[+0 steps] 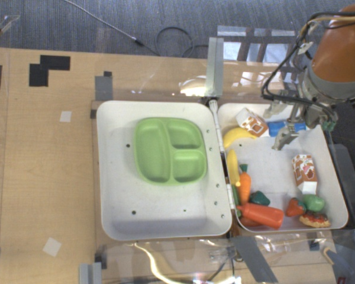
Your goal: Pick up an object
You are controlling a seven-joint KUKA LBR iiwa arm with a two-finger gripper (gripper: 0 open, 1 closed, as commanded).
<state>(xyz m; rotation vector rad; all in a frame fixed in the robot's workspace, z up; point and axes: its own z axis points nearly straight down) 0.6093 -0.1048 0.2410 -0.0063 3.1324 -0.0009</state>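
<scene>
Right bin's (338, 185) bare centre lies below the tool (291, 132).

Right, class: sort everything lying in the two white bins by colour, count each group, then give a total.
Green: 2, divided plate, small vegetable
Yellow: 1, banana
Orange/red: 3, carrot, pepper, strawberry
White-brown cartons: 2
Blue: 1 block
Brown pastry: 1
Total: 10
</scene>
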